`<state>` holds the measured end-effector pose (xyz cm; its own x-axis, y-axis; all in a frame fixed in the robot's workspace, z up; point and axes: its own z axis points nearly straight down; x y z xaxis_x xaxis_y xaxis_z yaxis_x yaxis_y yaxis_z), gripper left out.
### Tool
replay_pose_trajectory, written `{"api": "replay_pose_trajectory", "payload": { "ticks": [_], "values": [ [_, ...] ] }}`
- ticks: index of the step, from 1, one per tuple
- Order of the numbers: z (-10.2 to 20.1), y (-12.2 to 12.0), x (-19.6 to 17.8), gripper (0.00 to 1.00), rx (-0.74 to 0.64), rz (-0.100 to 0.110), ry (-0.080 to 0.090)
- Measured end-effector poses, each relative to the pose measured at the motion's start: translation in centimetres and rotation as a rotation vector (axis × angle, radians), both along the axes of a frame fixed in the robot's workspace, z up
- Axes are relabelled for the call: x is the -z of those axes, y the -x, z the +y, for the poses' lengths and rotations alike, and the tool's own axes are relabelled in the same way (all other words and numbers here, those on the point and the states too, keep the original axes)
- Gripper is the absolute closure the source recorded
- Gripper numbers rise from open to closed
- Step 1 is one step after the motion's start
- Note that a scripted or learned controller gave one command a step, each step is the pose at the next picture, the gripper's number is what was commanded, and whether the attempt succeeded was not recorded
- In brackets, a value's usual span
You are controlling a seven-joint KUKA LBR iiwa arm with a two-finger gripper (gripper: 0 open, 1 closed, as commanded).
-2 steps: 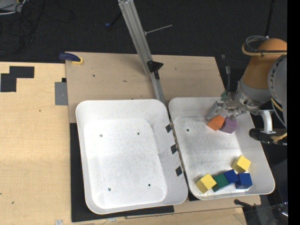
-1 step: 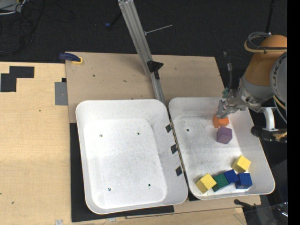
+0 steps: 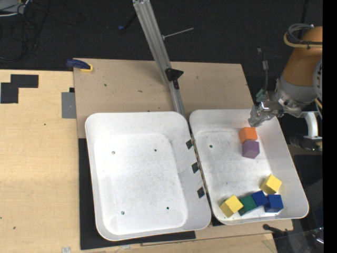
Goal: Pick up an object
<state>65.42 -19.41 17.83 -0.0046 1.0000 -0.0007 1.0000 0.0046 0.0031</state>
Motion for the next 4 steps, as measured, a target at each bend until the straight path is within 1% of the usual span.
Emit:
{"api": "replay_pose_trajectory", "payload": {
  "ticks": [1,2,3,4],
  "values": [
    [-0.2,-0.1,-4.3,1.0,0.0,-0.001,0.001],
    [-0.3,-0.2,-9.7,1.0,-0.001,-0.002,0.001],
    [4.0,1.0,-8.3,1.0,0.001,0.007,-0.003],
    [9.4,0.9,-7.5,1.0,0.0,0.007,-0.004]
  ]
}}
